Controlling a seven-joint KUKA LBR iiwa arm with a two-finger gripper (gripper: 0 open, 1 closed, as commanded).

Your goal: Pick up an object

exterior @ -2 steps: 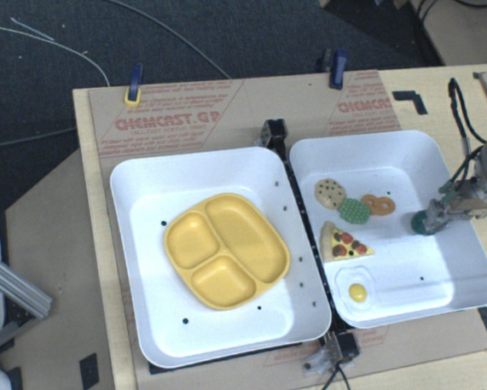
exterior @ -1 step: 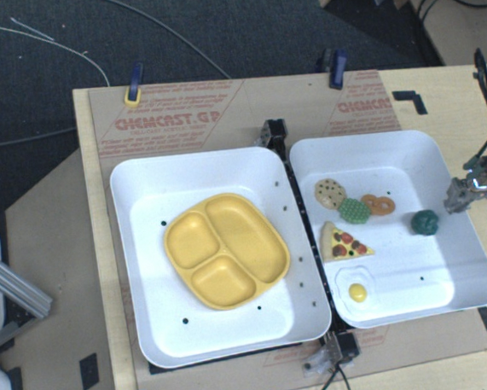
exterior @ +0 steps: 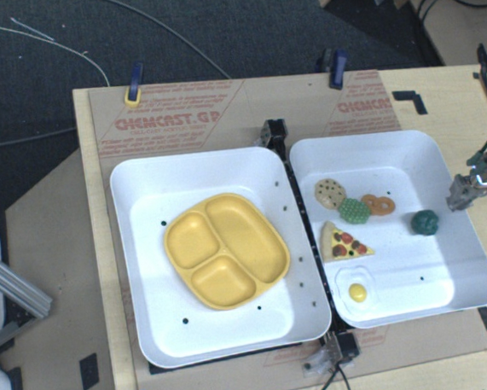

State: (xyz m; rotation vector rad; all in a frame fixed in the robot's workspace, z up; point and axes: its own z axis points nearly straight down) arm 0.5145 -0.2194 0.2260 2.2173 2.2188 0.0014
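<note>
At the near edge of the tabletop (exterior: 54,277) a black clamp (exterior: 344,346) with trailing wires grips the seam where the two white bins meet. Just beyond it, in the right bin (exterior: 470,279), lies a small white piece with a yellow centre, like a toy fried egg (exterior: 356,291). Farther in lie a pizza slice (exterior: 344,243), a dark green round piece (exterior: 424,222), a green knobbly piece (exterior: 354,212) touching an orange ring (exterior: 380,204), and a speckled cookie (exterior: 330,193) at the far end of the group. All rest flat on the bin floor, so nothing appears lifted yet.

The left bin (exterior: 132,192) holds a yellow three-compartment tray (exterior: 226,250) set at an angle.

The claw (exterior: 470,187) sits at the right bin's outer rim, near the dark green piece but apart from it. It is too small and blurred to say whether it is spread or closed, and nothing shows between its tips. By this reading the pick is barely begun: approach, closing and lift all remain.

The bins rest on a brown printed board (exterior: 243,104), pinned at the far edge by a blue-and-yellow clamp (exterior: 134,85) and a blue clamp (exterior: 336,68). Beyond is dark carpet (exterior: 27,82) with thin cables (exterior: 58,45).
</note>
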